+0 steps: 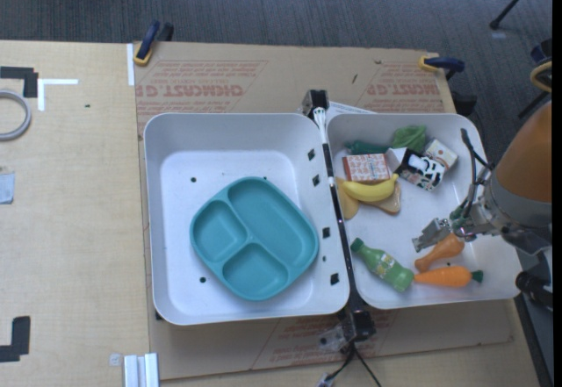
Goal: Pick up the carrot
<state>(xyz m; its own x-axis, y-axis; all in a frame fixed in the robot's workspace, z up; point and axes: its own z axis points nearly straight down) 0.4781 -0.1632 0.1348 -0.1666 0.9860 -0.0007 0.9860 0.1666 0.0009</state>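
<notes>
Camera view: two carrots at the right bin's five o'clock, lower carrot flat on the floor, upper carrot under the gripper, jaw spread impossible to tell, neither carrot lifted, so grasp and lift both outstanding.
</notes>
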